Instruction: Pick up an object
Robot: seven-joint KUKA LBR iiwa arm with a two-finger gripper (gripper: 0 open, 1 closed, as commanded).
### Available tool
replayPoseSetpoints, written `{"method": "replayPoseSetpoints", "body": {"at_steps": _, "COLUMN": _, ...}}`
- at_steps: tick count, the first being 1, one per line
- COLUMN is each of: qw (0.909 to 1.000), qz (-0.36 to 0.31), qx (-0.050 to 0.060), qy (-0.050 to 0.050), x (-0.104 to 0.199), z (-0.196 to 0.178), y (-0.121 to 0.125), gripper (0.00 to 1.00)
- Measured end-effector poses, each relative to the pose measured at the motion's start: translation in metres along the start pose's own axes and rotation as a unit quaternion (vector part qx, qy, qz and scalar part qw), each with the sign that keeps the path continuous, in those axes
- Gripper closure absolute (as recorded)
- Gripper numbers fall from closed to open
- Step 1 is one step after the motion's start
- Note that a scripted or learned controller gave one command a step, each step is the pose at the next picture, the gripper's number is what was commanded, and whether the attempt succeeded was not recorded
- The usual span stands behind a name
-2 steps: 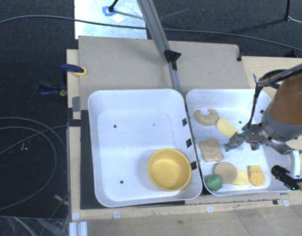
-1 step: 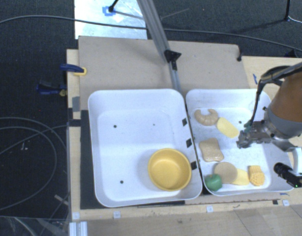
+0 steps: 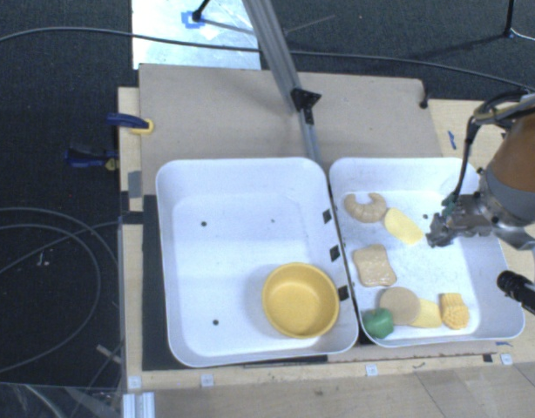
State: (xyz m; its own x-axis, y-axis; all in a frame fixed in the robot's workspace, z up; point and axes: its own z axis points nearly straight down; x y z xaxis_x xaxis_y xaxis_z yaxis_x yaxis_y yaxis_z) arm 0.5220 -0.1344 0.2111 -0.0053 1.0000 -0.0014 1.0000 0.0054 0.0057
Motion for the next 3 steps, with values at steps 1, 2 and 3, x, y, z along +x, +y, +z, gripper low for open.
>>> {"method": "replayPoseSetpoints", "body": {"at_steps": 1, "qw": 1.0000, "qz": 0.000, "qx": -0.001, "qy": 0.000, "x": -0.003, "z": -0.064, "y": 0.003, "gripper": 1.00}}
{"method": "replayPoseSetpoints", "body": {"at_steps": 2, "qw": 1.0000, "qz": 0.000, "qx": 0.001, "qy": 0.000, "x": -0.003, "z": -0.073, "y": 0.004, "gripper": 1.00}}
{"method": "replayPoseSetpoints", "body": {"at_steps": 3, "qw": 1.0000, "qz": -0.002, "qx": 0.001, "qy": 0.001, "x": 0.054, "z": -0.072, "y": 0.015, "gripper": 1.00}}
